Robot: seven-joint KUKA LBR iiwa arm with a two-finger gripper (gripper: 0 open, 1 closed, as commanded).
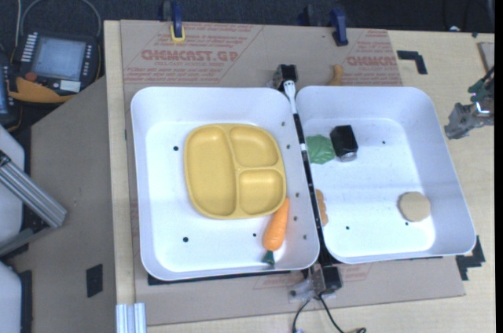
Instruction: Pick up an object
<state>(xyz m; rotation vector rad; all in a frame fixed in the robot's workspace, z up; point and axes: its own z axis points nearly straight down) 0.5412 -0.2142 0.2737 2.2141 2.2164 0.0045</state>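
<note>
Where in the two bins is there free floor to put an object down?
Right bin: the wide middle, bordered by the black block, the beige ball and the front wall, is bare. Left bin: a strip left of the yellow plate, and the front left corner. It is crowded between plate, carrot and divider.

A yellow divided plate (234,170) and an orange carrot (276,227) lie in the white left bin (154,190). The white right bin (440,174) holds a green piece (318,149), a black block (343,142) and a tan round (414,206).

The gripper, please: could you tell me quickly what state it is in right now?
Gripper: at the right bin's right edge; open or closed cannot be told.
</note>
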